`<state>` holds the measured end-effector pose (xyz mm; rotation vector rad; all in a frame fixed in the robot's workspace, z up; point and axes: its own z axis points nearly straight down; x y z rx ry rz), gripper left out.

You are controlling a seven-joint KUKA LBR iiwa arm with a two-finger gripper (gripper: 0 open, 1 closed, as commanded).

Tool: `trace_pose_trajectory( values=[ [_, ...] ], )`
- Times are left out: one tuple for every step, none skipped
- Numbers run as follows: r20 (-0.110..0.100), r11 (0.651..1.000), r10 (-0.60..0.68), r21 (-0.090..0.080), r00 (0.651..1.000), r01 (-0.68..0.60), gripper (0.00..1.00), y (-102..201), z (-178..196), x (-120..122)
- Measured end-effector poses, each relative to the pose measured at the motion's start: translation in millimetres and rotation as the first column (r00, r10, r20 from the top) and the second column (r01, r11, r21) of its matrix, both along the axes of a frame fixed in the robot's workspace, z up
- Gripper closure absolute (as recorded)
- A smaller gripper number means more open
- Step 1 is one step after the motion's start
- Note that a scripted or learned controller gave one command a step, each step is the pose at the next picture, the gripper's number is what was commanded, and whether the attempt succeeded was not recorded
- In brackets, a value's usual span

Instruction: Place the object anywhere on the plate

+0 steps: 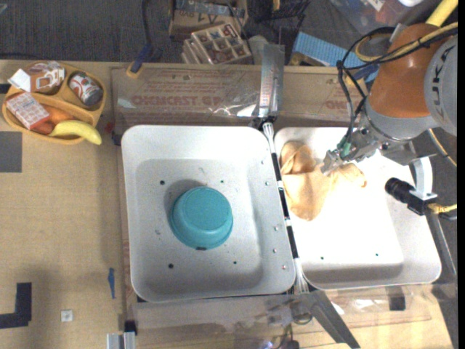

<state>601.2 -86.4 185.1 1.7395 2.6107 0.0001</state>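
jaws' state unclear, over tan cloth in right bin; teal plate in left bin

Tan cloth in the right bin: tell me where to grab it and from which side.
Pinch the tan cloth at its raised, bunched fold near the top, by the bin's left wall, coming straight down from above. It lies limp and crumpled on the right bin floor, so flat edges offer little to grip, probably.
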Motion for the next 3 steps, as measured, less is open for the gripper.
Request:
trace_pose_trajectory(
  values=[
    [0.0, 1.0, 0.0, 0.001, 1.0, 0.0, 1.0, -1.3, 40.1, 0.9],
    [-0.003, 0.921, 0.389, 0.003, 0.921, -0.389, 1.0, 46.2, 30.8, -11.3],
    [-0.002, 0.7, 0.714, 0.002, 0.7, -0.714, 1.0, 91.0, 43.1, -23.6]
  ],
)
